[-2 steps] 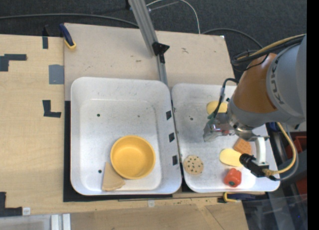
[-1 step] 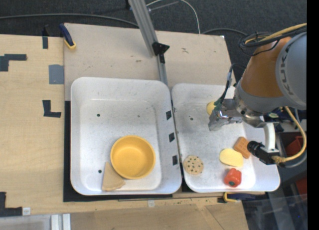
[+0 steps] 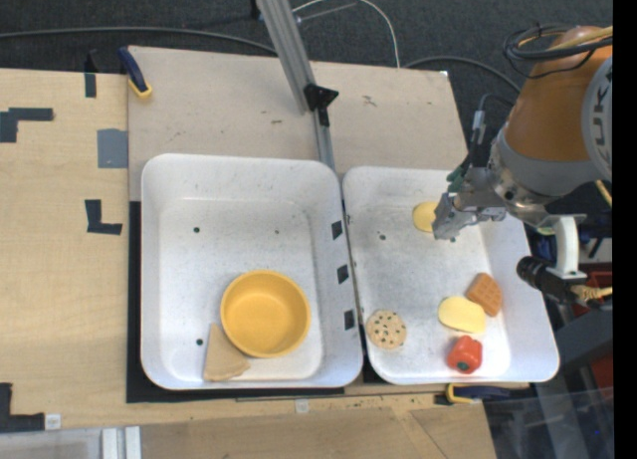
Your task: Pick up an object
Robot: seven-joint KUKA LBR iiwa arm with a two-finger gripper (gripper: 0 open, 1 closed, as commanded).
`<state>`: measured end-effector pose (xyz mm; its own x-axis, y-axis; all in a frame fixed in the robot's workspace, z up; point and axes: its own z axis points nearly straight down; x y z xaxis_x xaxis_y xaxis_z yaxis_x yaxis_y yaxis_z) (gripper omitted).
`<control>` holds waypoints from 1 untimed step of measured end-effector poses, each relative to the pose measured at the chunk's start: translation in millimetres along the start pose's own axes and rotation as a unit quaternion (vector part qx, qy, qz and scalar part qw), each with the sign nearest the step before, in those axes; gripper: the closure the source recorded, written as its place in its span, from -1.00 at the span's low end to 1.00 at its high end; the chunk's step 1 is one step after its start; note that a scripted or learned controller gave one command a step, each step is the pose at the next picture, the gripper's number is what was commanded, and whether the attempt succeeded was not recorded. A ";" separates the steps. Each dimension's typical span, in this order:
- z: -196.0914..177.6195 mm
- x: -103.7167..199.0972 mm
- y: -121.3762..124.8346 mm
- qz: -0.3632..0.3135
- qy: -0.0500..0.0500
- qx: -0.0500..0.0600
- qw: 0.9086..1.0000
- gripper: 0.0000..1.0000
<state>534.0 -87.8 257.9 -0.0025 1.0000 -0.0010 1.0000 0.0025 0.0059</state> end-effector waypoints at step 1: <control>9.6 45.8 15.8 -0.002 0.001 0.004 1.000 1.00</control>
<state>549.7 -42.0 248.4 -0.0056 1.0000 0.0008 1.0000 0.0056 -0.0017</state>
